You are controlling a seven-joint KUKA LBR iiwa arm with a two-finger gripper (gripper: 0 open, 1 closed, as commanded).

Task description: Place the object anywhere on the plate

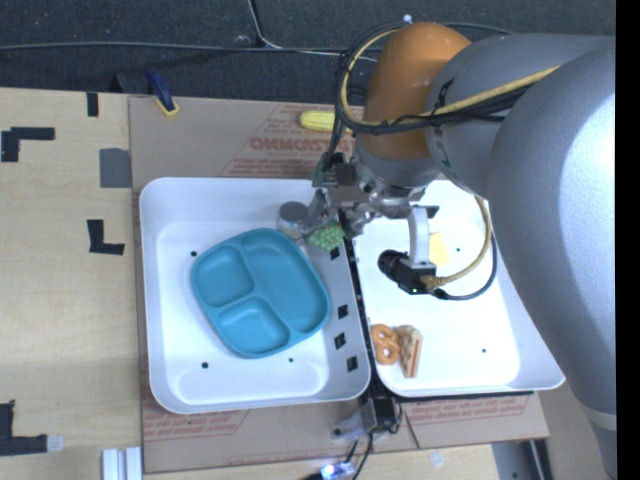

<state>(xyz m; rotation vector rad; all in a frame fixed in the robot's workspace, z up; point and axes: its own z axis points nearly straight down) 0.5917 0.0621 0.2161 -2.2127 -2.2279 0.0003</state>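
On the counter [60, 268], the left bin [165, 298] holds a blue plate [262, 290]; the hand [325, 230] grips a green object [323, 236] just beside the plate.

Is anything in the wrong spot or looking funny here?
Yes, a yellow thing lies on the cardboard behind the bins, outside both. The blue plate sits slanted in the left bin, nothing on it. Nothing looks spilled or broken.

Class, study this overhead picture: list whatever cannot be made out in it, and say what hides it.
- Gripper: open or shut is unclear; wrist hardware crowds it.
- Green object: too small and half covered by the gripper to identify.
- Right bin: its far right side is hidden under the arm.
- Pretzel-like items: too small to name.
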